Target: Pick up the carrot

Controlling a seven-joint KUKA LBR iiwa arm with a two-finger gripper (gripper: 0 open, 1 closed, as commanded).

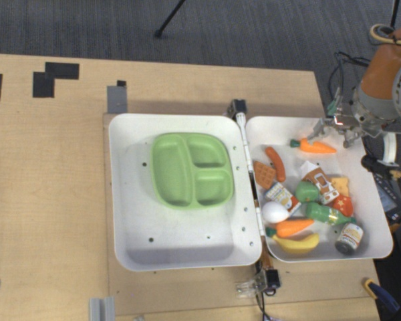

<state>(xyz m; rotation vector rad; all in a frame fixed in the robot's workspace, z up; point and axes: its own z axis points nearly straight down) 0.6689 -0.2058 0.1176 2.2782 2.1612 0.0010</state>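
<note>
Your gripper (339, 127) hangs just right of the far carrot (315, 147); its long axis runs left-right; grip state: can't tell.

No text can be read anywhere. The small jar (348, 237) and the carton (323, 183) in the right bin (381, 246) carry labels — too small and blurred to make out.

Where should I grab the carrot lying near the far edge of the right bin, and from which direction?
Probably from above, across the thick middle of the carrot, fingers closing on its long sides. It lies flat and crosswise, green end left, apart from the sausage. The gripper is right beside it.
</note>
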